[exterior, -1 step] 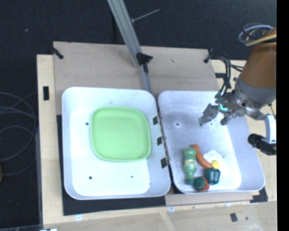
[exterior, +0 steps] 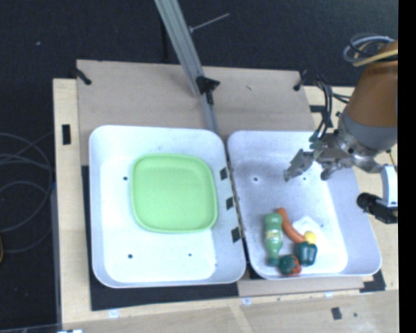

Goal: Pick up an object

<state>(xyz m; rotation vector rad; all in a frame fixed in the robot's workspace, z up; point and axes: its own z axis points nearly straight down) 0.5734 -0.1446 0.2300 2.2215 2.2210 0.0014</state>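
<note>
My gripper (exterior: pixel 310 170) hangs over the upper part of the right bin (exterior: pixel 263 158), open, with nothing between its two dark fingers. A cluster of small toys lies well below it at the bin's near edge: a green bottle (exterior: pixel 273 236), an orange carrot-like piece (exterior: pixel 290 225), a white and yellow piece (exterior: pixel 308 232) and a dark green pepper-like toy (exterior: pixel 305 254) beside another dark green and red one (exterior: pixel 288 264).
The left bin (exterior: pixel 107 186) holds a light green square plate (exterior: pixel 173 192). A grey metal pole (exterior: pixel 180 37) slants down from the top to the gap between the bins. A black divider strip (exterior: pixel 230 200) runs between the bins.
</note>
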